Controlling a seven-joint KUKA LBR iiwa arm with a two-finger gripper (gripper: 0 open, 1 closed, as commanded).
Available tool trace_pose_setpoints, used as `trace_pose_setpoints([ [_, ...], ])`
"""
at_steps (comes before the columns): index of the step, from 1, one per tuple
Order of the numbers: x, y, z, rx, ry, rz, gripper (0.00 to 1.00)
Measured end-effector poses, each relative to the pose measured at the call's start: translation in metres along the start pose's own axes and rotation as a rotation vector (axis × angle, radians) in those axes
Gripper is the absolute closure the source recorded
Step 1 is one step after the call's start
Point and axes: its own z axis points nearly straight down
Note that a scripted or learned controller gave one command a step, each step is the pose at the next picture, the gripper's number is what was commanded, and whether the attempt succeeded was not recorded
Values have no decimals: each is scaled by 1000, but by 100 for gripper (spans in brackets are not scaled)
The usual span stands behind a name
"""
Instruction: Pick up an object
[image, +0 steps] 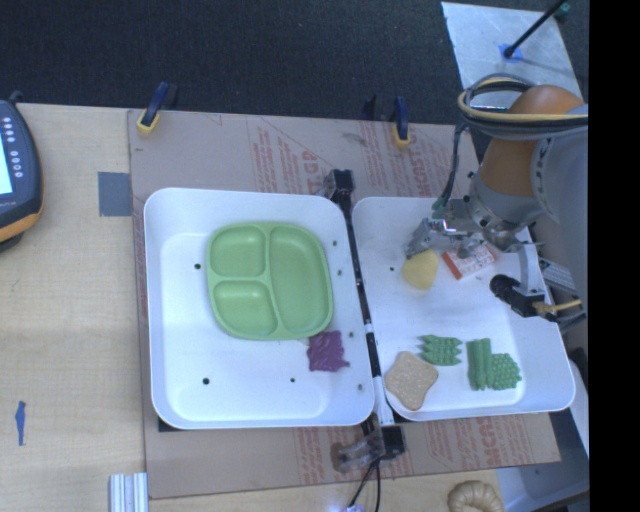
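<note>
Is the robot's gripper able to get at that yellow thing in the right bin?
Probably yes. The gripper hangs just above the yellow piece, and nothing lies over it; the red-and-white packet sits beside it, close enough to get nudged.

Teach pendant (15, 165) at table's (70, 350) left edge; blue clamps (400, 120) on cardboard (260, 150) w/ grey tape patch (114, 193).

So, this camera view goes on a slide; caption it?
Gripper above a yellow piece in the right bin; green divided plate in the left bin.
</note>
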Motion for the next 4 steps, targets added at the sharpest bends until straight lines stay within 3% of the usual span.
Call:
trace_pose_setpoints([
  [1,10,-75,-2,-3,-3,0,0],
  [2,-16,15,0,-2,-1,-1,0],
  [3,-16,11,-9,9,1,-4,100],
  [4,-16,11,-8,10,1,-6,0],
])
